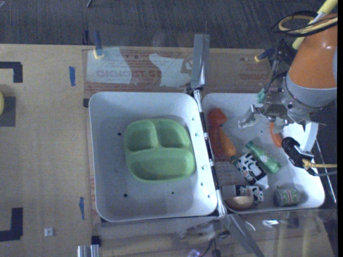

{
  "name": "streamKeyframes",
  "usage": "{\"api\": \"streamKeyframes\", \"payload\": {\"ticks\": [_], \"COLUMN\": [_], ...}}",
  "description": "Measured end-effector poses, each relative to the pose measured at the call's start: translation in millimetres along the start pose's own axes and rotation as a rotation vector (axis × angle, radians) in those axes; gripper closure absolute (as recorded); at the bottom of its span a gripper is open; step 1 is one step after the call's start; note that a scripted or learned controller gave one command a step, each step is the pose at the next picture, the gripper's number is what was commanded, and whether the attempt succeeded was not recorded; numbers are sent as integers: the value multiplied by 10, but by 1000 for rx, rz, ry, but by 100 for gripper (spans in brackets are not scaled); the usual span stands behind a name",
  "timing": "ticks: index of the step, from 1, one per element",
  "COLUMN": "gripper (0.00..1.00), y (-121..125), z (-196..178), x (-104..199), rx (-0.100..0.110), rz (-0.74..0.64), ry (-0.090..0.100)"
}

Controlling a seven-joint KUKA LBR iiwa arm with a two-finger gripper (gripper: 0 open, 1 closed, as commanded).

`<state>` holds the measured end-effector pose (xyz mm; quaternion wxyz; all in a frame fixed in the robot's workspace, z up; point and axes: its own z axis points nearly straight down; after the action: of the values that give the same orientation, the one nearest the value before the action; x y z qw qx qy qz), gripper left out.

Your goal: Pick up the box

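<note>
A small black-and-white patterned box (250, 167) lies in the middle of the right bin (317, 193), tilted. A second piece with the same pattern (253, 192) sits just in front of it, near the bin's front wall. A flat brown card-like piece (222, 171) lies to the left of the box. My gripper (266, 116) hangs over the back of the right bin, below the orange band (316, 47). It is behind the box and apart from it, and I see nothing held in it.
The right bin also holds a red and an orange vegetable-like toy (221, 133), a green bottle (263, 157), a wooden bowl (240, 202) and a small can (287, 197). In the left bin (102, 143) lies a green divided plate (159, 150). Cables hang beside the arm at the right.
</note>
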<state>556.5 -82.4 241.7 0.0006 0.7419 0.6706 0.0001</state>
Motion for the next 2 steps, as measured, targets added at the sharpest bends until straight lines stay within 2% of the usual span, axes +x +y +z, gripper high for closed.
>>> {"api": "streamKeyframes", "payload": {"ticks": [1, 2], "gripper": [0, 0], "y": [-1, 370], "z": [845, 1114], "x": [-475, -541], "rx": [2, -1], "rz": [18, 140], "ry": [1, 0]}}
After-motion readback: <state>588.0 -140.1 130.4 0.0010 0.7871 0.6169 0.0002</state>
